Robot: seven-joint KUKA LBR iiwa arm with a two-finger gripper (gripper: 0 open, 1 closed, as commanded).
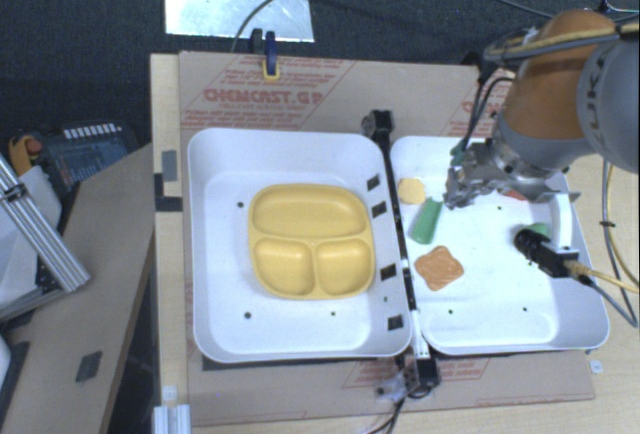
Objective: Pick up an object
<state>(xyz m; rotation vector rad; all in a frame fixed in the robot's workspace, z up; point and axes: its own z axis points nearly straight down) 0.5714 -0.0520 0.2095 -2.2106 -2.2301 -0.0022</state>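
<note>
A grey arm with an orange band reaches in from the frame's right, its gripper (460, 190) hanging low over the upper left part of the right-hand bin (500, 322); whether the fingers are open or closed cannot be told. Just left of it lie a small round yellow piece (411, 190) and a green block (428, 220), with an orange waffle-like piece (438, 267) lower down. The left-hand bin (220, 252) holds a yellow divided tray (308, 240)
</note>
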